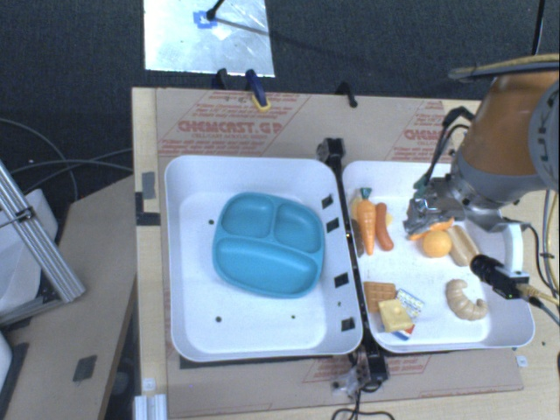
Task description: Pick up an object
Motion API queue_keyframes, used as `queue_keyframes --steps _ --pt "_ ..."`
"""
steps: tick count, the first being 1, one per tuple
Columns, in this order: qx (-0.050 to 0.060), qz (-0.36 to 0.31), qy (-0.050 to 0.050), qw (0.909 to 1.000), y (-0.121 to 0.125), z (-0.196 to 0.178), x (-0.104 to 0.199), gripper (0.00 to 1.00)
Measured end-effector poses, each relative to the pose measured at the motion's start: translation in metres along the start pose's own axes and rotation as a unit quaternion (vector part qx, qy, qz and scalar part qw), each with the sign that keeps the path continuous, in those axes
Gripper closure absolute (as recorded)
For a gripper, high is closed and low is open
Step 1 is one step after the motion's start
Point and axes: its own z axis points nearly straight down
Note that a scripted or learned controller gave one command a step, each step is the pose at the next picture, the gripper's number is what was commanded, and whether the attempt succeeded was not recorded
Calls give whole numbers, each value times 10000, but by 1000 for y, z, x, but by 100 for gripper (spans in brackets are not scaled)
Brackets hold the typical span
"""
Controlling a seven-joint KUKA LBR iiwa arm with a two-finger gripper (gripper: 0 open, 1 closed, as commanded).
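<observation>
fingers of the gripper (pixel 425 220) hang low in the right bin (pixel 516 322), near its far middle, and just below and to the right of their tips lies the orange (pixel 436 244), a small round toy fruit. from this slanted look-down i cannot tell whether the fingers are spread or closed; the metal tips are a dark tangle against the white floor, and nothing is plainly seen between them, so i would not call anything held.

the relation that matters: the orange sits toward the near side of the bin from the tips, close enough that it may be touching them, with a thin orange sliver (pixel 435 227) showing right under the tips. being round, the fruit has no long axis to line up with, so my guess is a short shift toward the near edge and a straight drop would do.

other candidates lie further off. the toy carrot (pixel 367 227) and the sausage-like piece (pixel 382 227) lie side by side to the left of the tips, long axes running far-to-near. a tan bread stick (pixel 463 245) lies just right of the orange, a croissant (pixel 465 299) nearer the front right, and a cracker (pixel 379 293) with a wrapped yellow item (pixel 399 312) at the front left.

the left bin (pixel 188 261) holds a blue divided plate (pixel 269 243), well apart from the arm. both bins rest on the desk (pixel 289 116).
</observation>
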Motion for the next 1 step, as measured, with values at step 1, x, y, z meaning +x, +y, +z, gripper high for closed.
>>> queue_keyframes --steps 1 --pt "10 -6 4 10000 -8 6 54 100"
